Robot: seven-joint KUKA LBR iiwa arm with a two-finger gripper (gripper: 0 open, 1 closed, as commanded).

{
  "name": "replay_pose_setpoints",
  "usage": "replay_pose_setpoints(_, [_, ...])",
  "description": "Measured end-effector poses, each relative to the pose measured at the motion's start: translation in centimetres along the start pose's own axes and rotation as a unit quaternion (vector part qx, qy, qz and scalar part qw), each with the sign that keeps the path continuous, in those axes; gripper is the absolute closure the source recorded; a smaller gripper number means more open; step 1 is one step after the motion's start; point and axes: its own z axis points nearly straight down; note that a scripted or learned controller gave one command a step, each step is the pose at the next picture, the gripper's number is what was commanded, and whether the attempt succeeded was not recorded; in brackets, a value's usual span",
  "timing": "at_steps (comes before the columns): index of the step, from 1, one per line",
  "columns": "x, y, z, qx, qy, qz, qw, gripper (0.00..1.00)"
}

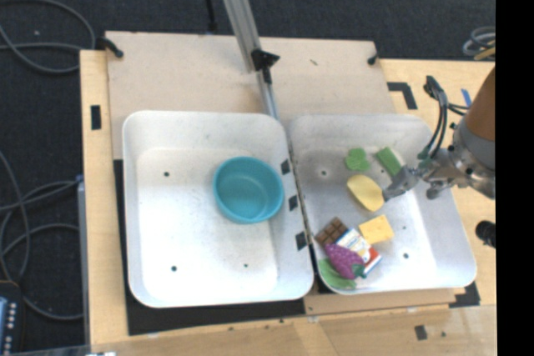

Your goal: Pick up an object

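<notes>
Hand: hand (406,182) low in the right white bin (434,250); opening cannot be told, nothing visibly held.
Nearest target: pale yellow rounded block (365,193), just beside its tip.
Doing it well: centre over the block, clear of the green pieces (387,159) beside it.

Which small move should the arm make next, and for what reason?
Probably a short descent onto the pale yellow oval piece. The hand sits at that piece's right edge in the right bin, with nothing seen between its fingers. The green block lies close behind, so a straight drop seems safest.
</notes>
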Motion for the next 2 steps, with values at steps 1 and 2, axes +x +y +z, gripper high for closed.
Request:
replay_pose_setpoints(1, [0.0,0.0,0.0,0.0,0.0,0.001,1.0,0.0])
replay_pose_setpoints(2, [0.3,-0.6,6.1,0.003,-0.001,0.002,1.0,0.0])
